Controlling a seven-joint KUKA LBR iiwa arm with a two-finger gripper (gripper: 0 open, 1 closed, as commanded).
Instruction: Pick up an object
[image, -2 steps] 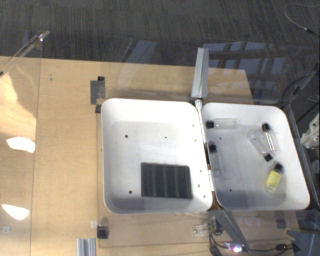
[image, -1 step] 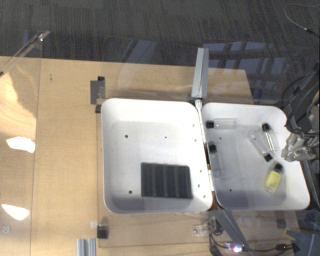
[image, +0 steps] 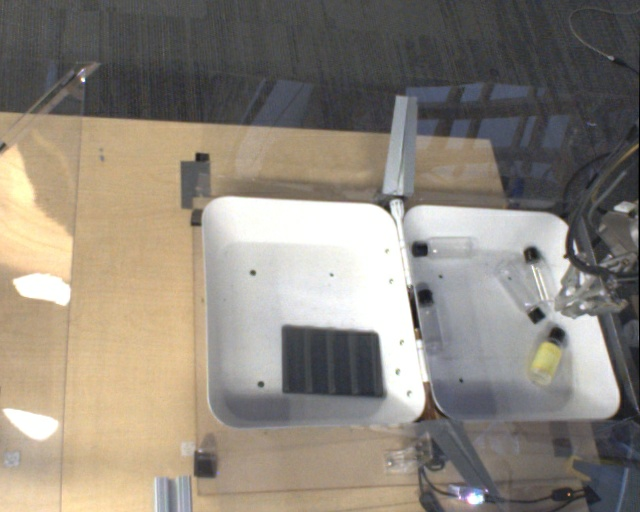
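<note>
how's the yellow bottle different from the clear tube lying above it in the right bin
The yellow bottle is opaque yellow and stubby; the clear tube is see-through and slimmer. The bottle lies nearer the bin's front edge, the tube farther back, beside the gripper. Both have black caps and lie in the right bin.

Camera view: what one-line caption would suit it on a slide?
Gripper poised at the right bin above a yellow bottle and clear vials; left bin holds a dark ridged tray.

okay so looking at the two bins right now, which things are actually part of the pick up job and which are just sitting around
Part of the job:
gripper, at the right bin's right edge
yellow bottle
clear vial with black cap
clear vial by the top wall
clear vial by the divider

Just lying about:
black ridged tray in the left bin
wooden bench
</note>
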